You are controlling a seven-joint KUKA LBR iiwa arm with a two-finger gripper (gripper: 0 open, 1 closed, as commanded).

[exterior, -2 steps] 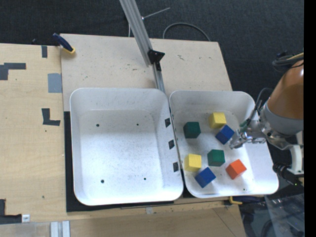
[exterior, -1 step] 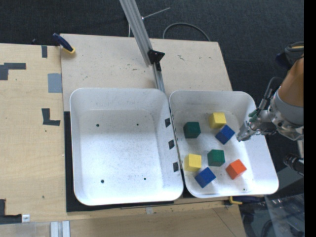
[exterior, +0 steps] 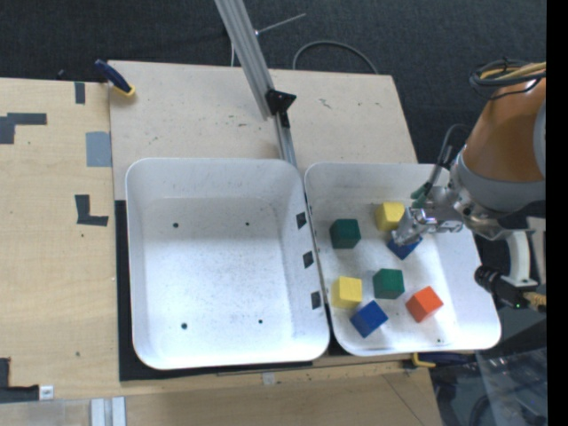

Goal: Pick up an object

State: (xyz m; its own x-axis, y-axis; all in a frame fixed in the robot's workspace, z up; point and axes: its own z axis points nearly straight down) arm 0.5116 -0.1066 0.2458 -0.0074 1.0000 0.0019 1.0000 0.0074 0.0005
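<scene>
A pale wooden surface over dark carpet is seen from above, carrying two shallow white bins side by side. Nearest the lower edge of the frame, in the right bin, a blue cube lies beside an orange cube, with a yellow cube and a dark green cube just above them. Further up, a second green cube and a second yellow cube are found. The tool is lowered at the right centre of the frame, directly over a small blue block; whether the block is gripped cannot be told. The left bin occupies the frame's centre left. A slanted metal rail is seen at the top.
</scene>
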